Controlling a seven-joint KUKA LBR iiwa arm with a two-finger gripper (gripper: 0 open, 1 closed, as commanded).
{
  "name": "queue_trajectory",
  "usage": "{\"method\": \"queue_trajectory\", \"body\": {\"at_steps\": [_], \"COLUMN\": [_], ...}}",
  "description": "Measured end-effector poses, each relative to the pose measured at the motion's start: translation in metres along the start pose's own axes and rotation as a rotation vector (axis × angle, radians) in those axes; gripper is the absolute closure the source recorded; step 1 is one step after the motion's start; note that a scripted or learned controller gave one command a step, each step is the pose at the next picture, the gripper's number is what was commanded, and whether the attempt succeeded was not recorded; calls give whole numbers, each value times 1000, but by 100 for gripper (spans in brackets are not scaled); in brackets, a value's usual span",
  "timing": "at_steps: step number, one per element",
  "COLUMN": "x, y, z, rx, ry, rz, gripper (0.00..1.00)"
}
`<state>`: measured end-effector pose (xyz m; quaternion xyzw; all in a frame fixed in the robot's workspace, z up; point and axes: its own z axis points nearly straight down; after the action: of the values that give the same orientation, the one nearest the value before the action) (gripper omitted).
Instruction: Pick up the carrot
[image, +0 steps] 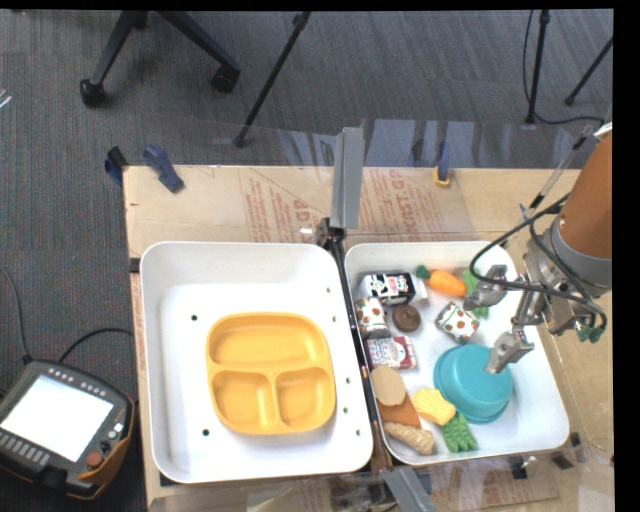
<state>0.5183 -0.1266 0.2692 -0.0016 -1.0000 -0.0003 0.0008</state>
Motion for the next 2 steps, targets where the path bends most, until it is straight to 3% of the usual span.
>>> {"method": "queue_trajectory", "body": {"at_steps": [1, 2], "x": [36, 42], "y": [26, 38], "z": [168, 182], "rx": [2, -1], "ry": [-11, 1], "rz": [5, -21], "gripper": [0, 0]}}
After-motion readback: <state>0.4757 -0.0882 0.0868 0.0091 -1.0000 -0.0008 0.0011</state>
